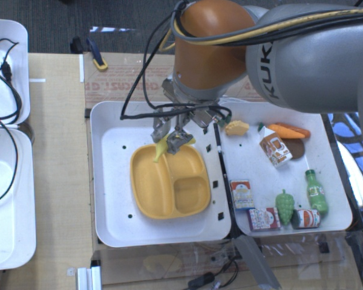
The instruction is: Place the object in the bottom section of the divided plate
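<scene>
the banana (160,148) sits between the gripper (171,139) fingers at the divided plate (146,195) far rim; the bottom section lies toward the bin's near edge.

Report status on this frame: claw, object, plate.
Claw over the yellow divided plate's top rim, shut on a small yellow object. Object not yet released. Plate sits in the left bin; nothing blocks its sections.
</scene>
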`<state>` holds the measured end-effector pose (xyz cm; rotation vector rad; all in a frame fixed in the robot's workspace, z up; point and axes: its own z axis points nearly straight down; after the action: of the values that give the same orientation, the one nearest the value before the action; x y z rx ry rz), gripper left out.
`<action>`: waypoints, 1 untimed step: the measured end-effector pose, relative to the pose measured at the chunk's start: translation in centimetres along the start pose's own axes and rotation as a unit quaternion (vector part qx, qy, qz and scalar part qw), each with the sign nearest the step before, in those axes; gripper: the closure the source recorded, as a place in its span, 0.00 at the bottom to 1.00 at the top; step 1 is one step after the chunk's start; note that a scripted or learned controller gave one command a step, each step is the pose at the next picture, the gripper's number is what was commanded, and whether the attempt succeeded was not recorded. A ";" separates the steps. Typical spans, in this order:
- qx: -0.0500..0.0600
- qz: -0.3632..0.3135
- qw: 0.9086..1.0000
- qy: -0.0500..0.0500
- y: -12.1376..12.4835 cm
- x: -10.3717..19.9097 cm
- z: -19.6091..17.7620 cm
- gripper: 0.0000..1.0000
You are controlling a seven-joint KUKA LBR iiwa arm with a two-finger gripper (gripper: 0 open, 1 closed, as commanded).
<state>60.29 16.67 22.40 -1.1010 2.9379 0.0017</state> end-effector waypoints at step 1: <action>0.000 -0.103 0.995 0.000 -2.5 0.0 1.3 1.00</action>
<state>61.96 14.79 21.12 -1.3963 2.8088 0.0022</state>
